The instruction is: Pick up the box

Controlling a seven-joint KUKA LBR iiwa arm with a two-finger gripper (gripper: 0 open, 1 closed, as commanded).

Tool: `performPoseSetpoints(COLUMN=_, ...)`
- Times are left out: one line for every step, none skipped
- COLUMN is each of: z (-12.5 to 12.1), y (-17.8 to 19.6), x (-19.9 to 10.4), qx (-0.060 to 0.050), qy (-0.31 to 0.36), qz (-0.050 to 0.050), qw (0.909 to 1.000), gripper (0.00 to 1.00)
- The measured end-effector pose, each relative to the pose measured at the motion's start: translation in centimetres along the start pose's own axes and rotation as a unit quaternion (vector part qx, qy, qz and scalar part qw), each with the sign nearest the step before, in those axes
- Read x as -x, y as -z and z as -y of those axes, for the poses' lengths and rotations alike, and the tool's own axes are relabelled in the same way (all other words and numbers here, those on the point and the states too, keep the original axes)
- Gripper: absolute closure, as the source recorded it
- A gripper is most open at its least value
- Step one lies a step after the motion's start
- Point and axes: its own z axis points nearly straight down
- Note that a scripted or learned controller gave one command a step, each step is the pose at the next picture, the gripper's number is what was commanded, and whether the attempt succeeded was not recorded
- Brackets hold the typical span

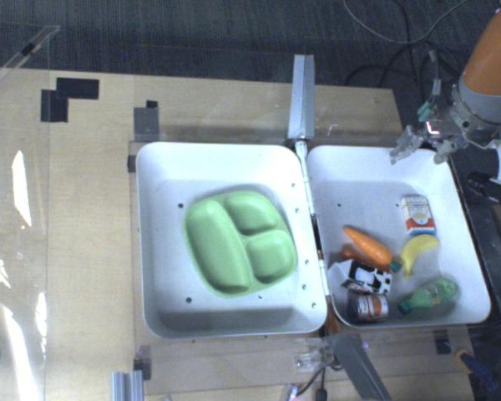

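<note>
Box lies flat in right bin, right-centre, label up, clear of neighbours.

Looks like small carton: likely light, stiff-sided, may dent under hard squeeze. Best grip across narrow sides, from above.

End effector hovers over bin's far right corner, fingers spread wide, empty.

Banana just near of box; carrot, can, bottle crowd near side. Open floor far and left of box. Right wall close: little side room there.
</note>
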Motion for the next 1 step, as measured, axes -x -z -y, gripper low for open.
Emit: performPoseSetpoints(z=2.93, y=-10.15, x=0.64, qx=0.002, qy=0.011, qz=0.001, qw=0.9999, gripper=0.00)
